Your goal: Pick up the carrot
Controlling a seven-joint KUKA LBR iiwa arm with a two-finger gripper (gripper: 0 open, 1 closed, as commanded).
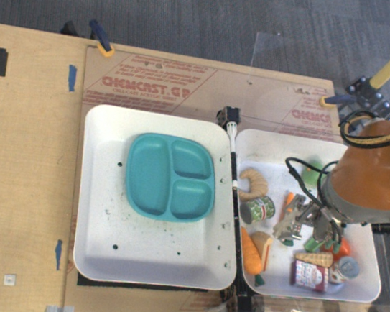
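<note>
The carrot [251,252] is orange with a green tip and lies along the left wall of the right bin [368,286], near its front. My gripper [290,226] hangs low over the middle of that bin, to the right of the carrot and slightly behind it, apart from it. The grey arm with its orange band [370,174] comes in from the right and covers part of the bin's right side. A beige piece [262,239] lies between the carrot and the gripper.
Around the gripper lie a croissant [253,183], a small can [259,209], a thin orange piece [289,200], a green item [312,176], a purple can [310,276] and a red item [343,248]. The left bin [94,246] holds a teal divided plate [171,177].
</note>
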